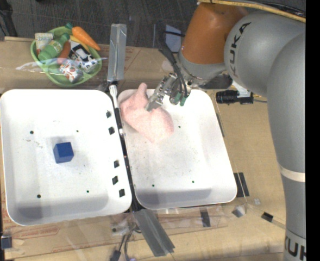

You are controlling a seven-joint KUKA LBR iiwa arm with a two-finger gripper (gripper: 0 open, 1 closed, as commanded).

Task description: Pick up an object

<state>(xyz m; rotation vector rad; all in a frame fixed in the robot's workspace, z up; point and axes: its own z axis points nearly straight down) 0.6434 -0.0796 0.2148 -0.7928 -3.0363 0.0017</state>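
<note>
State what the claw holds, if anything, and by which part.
It cannot be told: the claw sits at the pink cloth's upper edge.

room around the pink cloth [146,118]
open white floor is seen in front and right of it; the bin divider [118,140] is pressed against on its left.

bench [246,162], two white bins [18,145], green bowl [56,78]
</note>
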